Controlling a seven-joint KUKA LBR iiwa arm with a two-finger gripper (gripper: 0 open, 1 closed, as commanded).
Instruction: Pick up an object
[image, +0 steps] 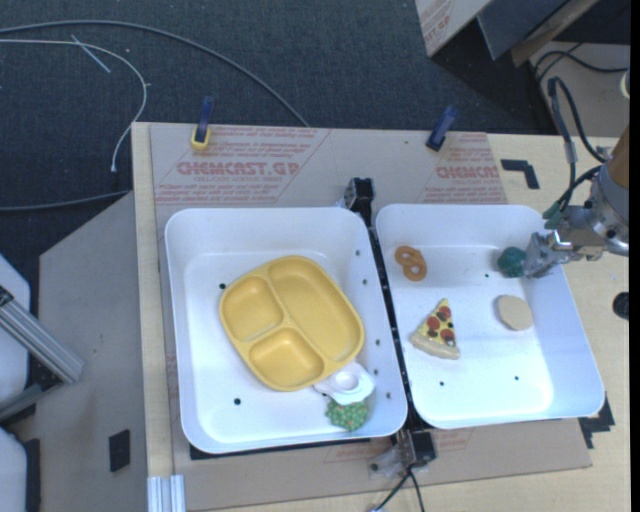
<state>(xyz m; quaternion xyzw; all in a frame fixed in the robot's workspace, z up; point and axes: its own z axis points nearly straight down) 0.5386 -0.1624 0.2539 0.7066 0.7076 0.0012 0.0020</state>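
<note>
The brown board (300, 165) under the two bins carries red printing that reads "CHEMCAST GP" in slanted rows, clearest behind the left bin and repeated behind the right one. A blue clamp with a yellow tip (204, 128) and a second blue clamp (441, 129) hold the board's far edge to the surface (590, 160).

The claw (540, 255) reaches in from the right, at the far right side of the right bin (480, 400). It sits right against a small dark green ball (511, 262), touching or almost touching it. Whether its fingers are spread or closed, and whether the ball is between them, I cannot tell; the metal parts blur together there.

In the right bin, near the ball, lie a tan round cookie (515, 313), just in front of the claw, a pizza slice (438, 329) toward the middle, and a small brown pretzel (410, 263) at the far left corner. These three lie apart from one another.

The left bin (200, 400) holds a yellow divided plate (290, 320) with three compartments, lying tilted across the middle. At its near right corner a small white cup-like piece (345, 383) touches the plate's edge, and a green leafy lump (349, 412) lies just below that.

A black bracket (359, 192) sits between the bins at the far end. Cables (575, 130) run down behind the arm at the right, and thin white wires (130, 90) cross the dark carpet at the left.
</note>
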